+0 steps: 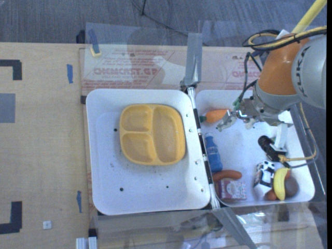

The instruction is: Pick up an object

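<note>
The arm [306, 71] is grey with a broad orange band, black cables looping over it, and dark lettering on its casing.

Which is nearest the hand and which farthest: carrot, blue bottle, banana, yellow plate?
From the hand in the right bin:
1. Carrot, right beside it, at the bin's top left.
2. Blue bottle, below it, along the bin's left wall.
3. Banana, bottom right corner.
4. Yellow plate, over in the left bin.
</note>
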Action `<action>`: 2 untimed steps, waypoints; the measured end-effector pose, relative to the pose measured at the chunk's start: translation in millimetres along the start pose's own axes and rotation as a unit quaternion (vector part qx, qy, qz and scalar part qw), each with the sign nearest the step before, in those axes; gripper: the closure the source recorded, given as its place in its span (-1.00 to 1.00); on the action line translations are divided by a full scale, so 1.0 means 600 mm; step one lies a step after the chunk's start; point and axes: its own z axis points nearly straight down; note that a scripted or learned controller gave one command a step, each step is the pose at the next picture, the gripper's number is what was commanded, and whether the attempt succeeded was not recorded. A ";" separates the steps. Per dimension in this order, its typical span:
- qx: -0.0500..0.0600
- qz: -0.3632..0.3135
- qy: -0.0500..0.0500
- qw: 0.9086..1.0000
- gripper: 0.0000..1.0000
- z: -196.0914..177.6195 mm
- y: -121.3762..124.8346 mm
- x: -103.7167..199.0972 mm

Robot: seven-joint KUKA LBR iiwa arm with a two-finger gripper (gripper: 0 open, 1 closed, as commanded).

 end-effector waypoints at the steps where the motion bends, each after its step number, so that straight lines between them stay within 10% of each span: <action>1: -0.001 0.056 0.000 0.998 -1.00 -0.104 -0.055 -0.001; 2: 0.000 0.242 0.000 0.970 -1.00 -0.148 0.036 0.074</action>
